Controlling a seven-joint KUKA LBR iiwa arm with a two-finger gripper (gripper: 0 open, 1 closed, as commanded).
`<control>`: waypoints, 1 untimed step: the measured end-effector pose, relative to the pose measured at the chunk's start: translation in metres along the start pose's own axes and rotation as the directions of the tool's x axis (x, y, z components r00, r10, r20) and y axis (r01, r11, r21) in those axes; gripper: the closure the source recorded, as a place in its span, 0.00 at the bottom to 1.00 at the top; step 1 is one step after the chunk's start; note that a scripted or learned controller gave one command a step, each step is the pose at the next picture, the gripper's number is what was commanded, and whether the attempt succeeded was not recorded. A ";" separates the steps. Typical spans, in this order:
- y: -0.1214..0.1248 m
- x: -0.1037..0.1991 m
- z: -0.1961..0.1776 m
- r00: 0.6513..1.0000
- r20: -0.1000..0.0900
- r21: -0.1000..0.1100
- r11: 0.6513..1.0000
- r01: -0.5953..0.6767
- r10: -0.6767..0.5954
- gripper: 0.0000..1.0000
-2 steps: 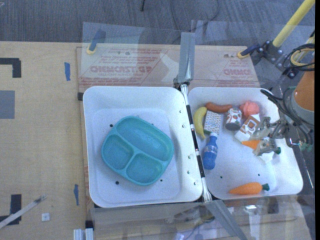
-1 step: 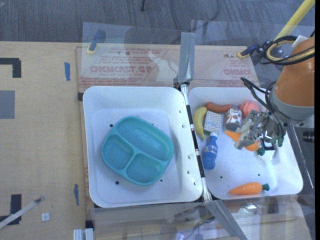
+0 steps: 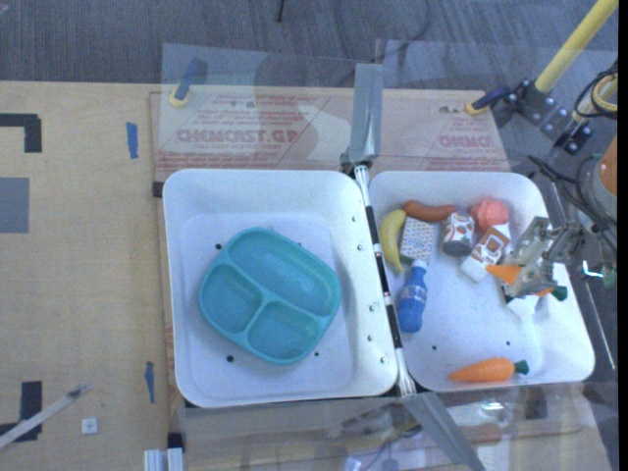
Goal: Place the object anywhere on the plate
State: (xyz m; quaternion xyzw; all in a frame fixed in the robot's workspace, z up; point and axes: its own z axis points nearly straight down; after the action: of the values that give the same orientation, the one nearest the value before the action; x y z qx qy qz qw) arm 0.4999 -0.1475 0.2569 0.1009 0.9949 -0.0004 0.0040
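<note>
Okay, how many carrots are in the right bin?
2: one whole carrot near the front edge, and another carrot by the end effector, partly covered. More may be hidden there.

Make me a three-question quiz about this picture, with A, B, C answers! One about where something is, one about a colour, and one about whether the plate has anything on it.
1. Where is the plate?
A. In the left bin
B. In the right bin
C. On the wooden bench

2. What colour is the bottle?
A. Red
B. Blue
C. Green

3. What is the plate's state?
A. Piled with toys
B. Holding one carrot
C. Nothing on it yet

Answers:
1. A, the teal divided plate lies alone in the left bin.
2. B, the bottle beside the banana is blue.
3. C, all three sections are bare; the carrot and other toys lie in the right bin, where the gripper is.
</note>
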 end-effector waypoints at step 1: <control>0.032 -0.023 0.007 0.993 0.000 0.000 0.993 -0.121 0.121 1.00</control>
State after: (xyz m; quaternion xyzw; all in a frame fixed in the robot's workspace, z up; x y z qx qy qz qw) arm 0.5289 -0.1213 0.2500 0.1609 0.9870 0.0001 0.0039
